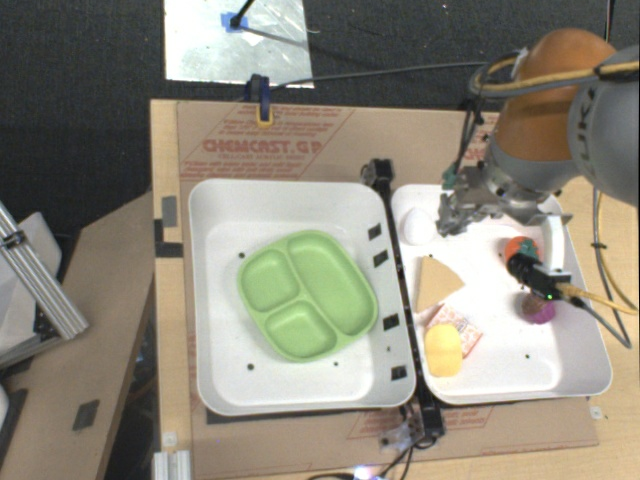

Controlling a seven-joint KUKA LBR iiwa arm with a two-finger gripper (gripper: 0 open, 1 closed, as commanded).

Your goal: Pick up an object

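Gripper point(452, 218) is low over the far left corner of the right shallow white bin point(590, 363), close to the small white rounded object point(416, 227). If that's the target, I'd come straight down and centre on it, since it sits close to the bin wall and could roll. The grey arm reaches in from the right, orange band up high, wrist angled down. Can't tell how the gripper is set, and nothing looks held.

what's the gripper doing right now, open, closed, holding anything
Gripper: cannot be told; it sits over the back of the right bin, near a white ball.
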